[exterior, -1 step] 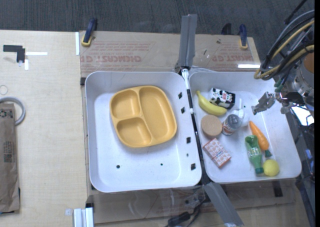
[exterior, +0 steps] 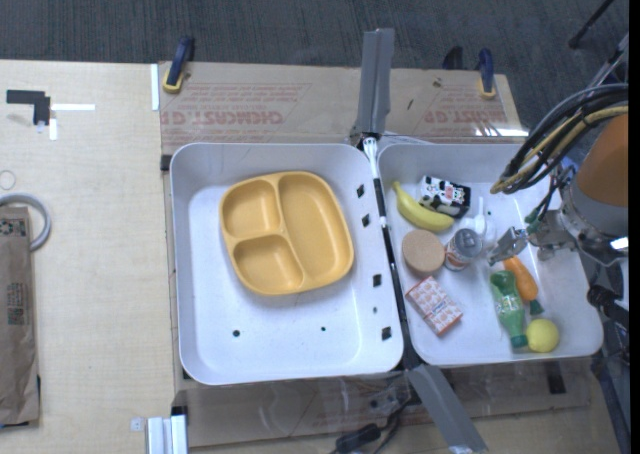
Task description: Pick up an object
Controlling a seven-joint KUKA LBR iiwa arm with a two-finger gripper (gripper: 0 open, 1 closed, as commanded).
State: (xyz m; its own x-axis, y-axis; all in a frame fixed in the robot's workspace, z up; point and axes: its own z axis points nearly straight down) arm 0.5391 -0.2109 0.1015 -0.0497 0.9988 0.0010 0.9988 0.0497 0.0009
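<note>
On my desk (exterior: 80, 242), the left bin (exterior: 200, 342) carries a yellow divided plate (exterior: 287, 232), which lies toward the bin's 11 o'clock, its three compartments bare. A grey divider bar (exterior: 376, 82) stands at 12 o'clock, where the two bins meet.

In the right bin (exterior: 575, 342) the things crowd together. A banana (exterior: 418, 210) lies at 10 o'clock, and just beside it, toward 1 o'clock of it, sits a black-and-white cow-patterned toy (exterior: 444, 193). Below the banana rests a round tan disc (exterior: 424, 251), and at 6 o'clock of that disc lies a small red-and-white patterned box (exterior: 434, 304), tilted. Just beside the disc at its 3 o'clock stands a small can (exterior: 463, 245). Further right, a green bottle (exterior: 508, 308) lies on its side, with an orange carrot (exterior: 521, 277) touching it at its 1 o'clock, and a yellow lemon (exterior: 542, 335) near its lower end at 4 o'clock.

My end effector (exterior: 512, 242) hangs over the right bin between the can and the carrot, near the carrot's upper tip. I cannot tell whether it is open or closed, and I see nothing gripped in it.
</note>
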